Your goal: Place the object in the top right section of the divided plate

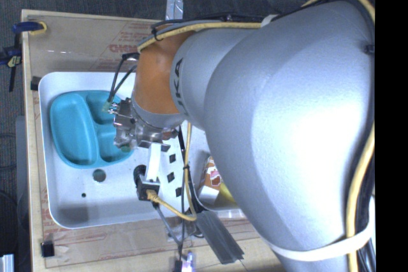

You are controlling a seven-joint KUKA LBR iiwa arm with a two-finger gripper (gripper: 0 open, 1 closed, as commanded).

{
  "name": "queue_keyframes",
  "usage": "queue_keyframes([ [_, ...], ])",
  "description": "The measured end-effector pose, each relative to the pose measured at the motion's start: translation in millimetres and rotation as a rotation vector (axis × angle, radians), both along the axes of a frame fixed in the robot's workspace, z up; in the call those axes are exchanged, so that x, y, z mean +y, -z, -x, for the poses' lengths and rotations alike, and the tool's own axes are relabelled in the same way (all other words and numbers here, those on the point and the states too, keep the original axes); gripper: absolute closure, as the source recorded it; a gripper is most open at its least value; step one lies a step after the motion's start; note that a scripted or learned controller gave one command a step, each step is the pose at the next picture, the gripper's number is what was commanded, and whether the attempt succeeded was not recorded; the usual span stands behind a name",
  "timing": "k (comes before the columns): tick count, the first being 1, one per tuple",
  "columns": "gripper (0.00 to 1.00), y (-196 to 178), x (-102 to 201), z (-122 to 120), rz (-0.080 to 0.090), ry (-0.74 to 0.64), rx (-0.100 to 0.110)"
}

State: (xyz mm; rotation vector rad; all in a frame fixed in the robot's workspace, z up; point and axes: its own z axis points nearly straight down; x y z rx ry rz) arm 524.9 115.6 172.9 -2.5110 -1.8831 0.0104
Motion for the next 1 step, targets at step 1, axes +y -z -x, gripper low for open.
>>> queue_keyframes([
  [1,1.0,9.7,6.8,11.3,-0.001,-0.013,-0.002],
])
